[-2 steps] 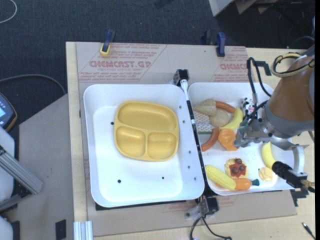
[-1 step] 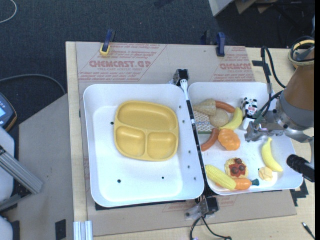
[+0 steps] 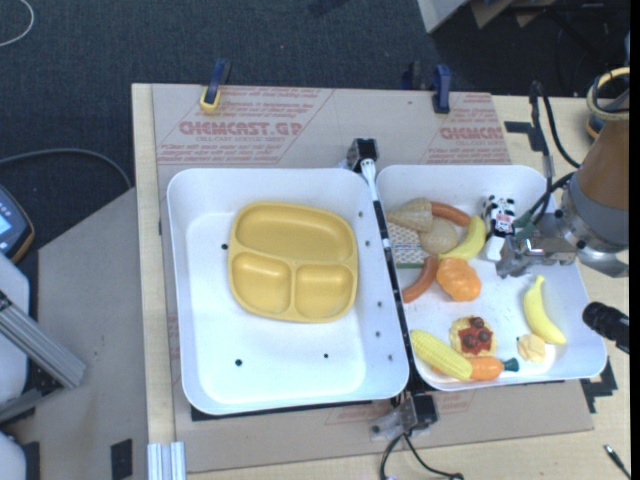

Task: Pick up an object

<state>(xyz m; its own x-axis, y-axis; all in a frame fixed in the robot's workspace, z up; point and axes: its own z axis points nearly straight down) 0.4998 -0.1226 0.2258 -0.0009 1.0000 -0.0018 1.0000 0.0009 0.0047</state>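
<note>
A heap of toy foods (image 3: 455, 278) lies in the right bin (image 3: 570, 363), a banana (image 3: 542, 311) at its right side. The gripper (image 3: 515, 253) hangs just left of it; its grip cannot be told. The left bin (image 3: 200, 348) holds a yellow tray (image 3: 294, 261).

even bright light | soft shadows | slightly soft focus
</note>
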